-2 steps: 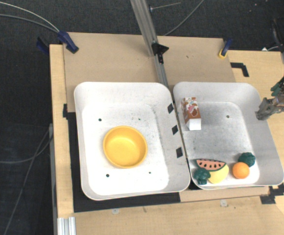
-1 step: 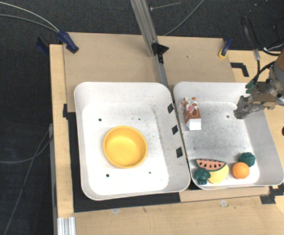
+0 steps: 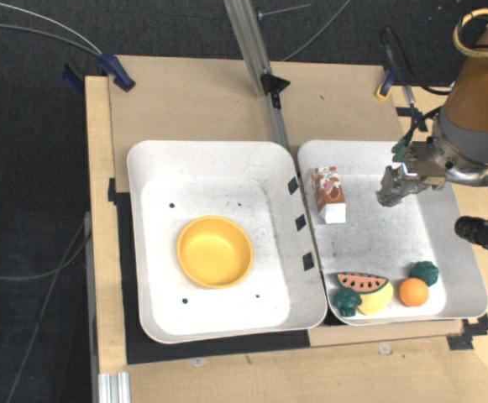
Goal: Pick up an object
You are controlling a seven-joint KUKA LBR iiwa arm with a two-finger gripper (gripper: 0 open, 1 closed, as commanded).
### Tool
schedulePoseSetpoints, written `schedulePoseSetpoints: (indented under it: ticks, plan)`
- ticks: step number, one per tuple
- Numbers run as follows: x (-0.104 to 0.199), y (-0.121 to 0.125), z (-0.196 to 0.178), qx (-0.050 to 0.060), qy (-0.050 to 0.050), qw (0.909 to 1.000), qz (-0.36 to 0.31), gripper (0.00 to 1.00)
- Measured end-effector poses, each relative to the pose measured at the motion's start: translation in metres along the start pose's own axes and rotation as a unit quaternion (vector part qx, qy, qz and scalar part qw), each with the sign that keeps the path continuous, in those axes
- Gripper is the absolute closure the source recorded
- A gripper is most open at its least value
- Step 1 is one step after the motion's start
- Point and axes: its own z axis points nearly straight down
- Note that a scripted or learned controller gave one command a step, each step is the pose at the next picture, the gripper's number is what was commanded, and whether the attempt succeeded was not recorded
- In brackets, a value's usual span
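Camera view: round glossy yellow bowl (image 3: pixel 215 251), speckled left bin (image 3: pixel 155 175).

**Two bins side by side on the bench**

A bowl (image 3: pixel 215 250) is sitting in the left bin (image 3: pixel 155 170), toward its near half. In the right bin (image 3: pixel 453 250), a small carton (image 3: pixel 328 195) is lying near the far left corner, close to the dividing edge. Along the near edge, a watermelon slice (image 3: pixel 360 281), a banana (image 3: pixel 376 299), an orange (image 3: pixel 412 292) and two broccoli pieces (image 3: pixel 424 272) are clustering together. The gripper (image 3: pixel 390 193) is hanging over the right bin, right of the carton.
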Motion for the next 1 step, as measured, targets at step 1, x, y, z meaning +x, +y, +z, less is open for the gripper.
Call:
schedulePoseSetpoints:
  ticks: [1]
  plan:
    - [0.0508, 0.0081, 0.0119, 0.002, 0.000, 1.0000, 0.000, 1.00]
